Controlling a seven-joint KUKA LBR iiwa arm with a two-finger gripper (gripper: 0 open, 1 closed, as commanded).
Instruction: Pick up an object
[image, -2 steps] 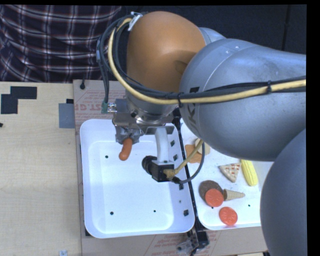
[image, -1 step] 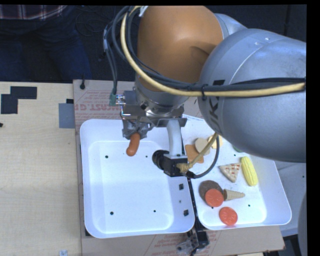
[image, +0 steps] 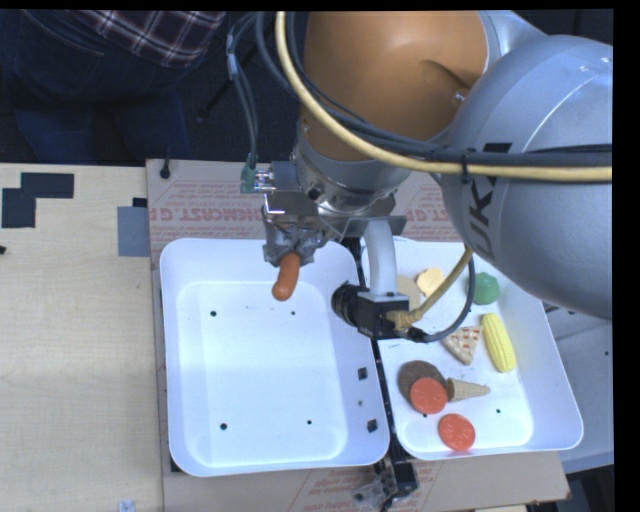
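From the camera view we see the pale wooden counter (image: 70, 330) spreading out to nine o'clock, with dark rectangular marks near its top left. A brown cardboard sheet (image: 200, 205) with red lettering lies under two shallow white bins. A black clip fitting (image: 368, 310) with a yellow cable sits over the seam between the bins, just at four o'clock of the tool.

The left bin (image: 190, 440) has a bare white floor with a few small dark dots. The right bin (image: 555, 425) holds a cluster of toy foods: a yellow corn cob (image: 498, 342) at its three o'clock side, a green round piece (image: 486, 288) toward one o'clock, a pale yellow piece (image: 430, 281) beside it, a pizza-like wedge (image: 462, 345) touching the corn, an ice cream cone (image: 466, 389) near the middle, a brown disc (image: 418, 374) partly under a red round piece (image: 430, 397), and another red round piece (image: 457, 432) at six o'clock.

The grey arm (image: 540, 150) with its orange band (image: 395, 60) fills the top right and reaches down toward the left bin's twelve o'clock rim. The tool (image: 290, 250) points downward and is closed around the upper end of an orange sausage (image: 286, 278), which hangs tilted from it above the left bin's upper edge, clear of the floor.
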